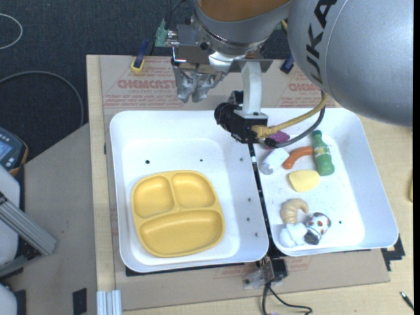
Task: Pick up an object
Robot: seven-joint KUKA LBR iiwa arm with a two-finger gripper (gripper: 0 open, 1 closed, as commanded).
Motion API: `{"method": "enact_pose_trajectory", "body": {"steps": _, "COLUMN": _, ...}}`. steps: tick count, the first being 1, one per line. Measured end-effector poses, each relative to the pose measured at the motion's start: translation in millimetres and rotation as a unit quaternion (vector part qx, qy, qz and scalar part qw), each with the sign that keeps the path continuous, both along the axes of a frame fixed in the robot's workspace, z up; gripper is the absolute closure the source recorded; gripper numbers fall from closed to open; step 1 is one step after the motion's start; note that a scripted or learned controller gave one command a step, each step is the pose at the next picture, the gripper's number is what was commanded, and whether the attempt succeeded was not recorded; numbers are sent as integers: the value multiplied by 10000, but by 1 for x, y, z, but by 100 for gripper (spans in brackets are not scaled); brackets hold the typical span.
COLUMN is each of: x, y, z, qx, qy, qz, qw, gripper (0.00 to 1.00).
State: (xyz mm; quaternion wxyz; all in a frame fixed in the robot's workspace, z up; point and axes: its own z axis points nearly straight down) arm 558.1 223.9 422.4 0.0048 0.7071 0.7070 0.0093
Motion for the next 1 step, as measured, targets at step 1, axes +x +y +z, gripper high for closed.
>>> {"method": "enact_pose_trajectory", "body": {"steps": 1, "x": -63, "y": -9, "z": -46, "qx": -43, "qy": 140, "qz": 8, "qw": 9999, "gripper": 100}}
